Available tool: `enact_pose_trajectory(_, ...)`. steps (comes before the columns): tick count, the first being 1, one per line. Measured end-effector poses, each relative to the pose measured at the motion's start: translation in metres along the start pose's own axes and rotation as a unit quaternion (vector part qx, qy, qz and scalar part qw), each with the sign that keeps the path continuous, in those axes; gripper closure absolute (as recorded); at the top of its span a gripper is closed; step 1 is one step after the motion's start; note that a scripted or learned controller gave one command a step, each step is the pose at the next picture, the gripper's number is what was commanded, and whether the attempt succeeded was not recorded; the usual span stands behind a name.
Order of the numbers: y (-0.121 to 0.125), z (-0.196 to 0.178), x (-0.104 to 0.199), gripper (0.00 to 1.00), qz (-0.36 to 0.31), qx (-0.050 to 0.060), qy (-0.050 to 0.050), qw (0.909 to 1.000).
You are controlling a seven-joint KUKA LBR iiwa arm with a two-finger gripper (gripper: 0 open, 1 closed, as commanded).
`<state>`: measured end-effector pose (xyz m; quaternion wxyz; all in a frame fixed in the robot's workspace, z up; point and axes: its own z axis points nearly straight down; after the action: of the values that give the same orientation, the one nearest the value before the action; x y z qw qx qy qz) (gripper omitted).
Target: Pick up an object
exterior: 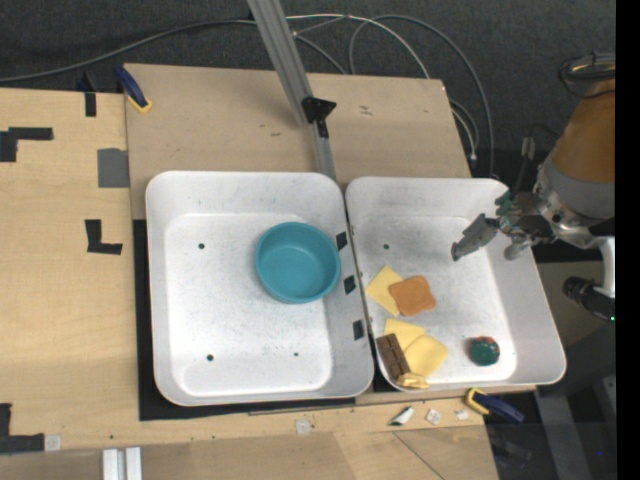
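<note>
My gripper [487,247] hangs over the right side of the right bin [440,203], open, with nothing between its fingers. Below and to its left lie a brown square piece [411,295] resting on a yellow slice [381,290]. Nearer the front edge are two more yellow pieces [417,345] and a dark brown bar [391,356]. A small green ball [484,349] sits at the bin's front right, well below the gripper. A blue bowl [296,261] stands upright in the left bin [200,298], near its right wall.
A grey pole [285,53] slants down from the top to the gap between the bins. Cables [400,28] loop across the back of the bench. Small clamps [135,88] sit at the board's corners.
</note>
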<state>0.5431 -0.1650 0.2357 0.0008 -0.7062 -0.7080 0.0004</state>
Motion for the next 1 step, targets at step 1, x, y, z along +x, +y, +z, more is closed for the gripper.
enact_pose_trajectory(1,0.0000,0.0000,-0.0002,0.00,0.000,0.000,0.000,1.0000)
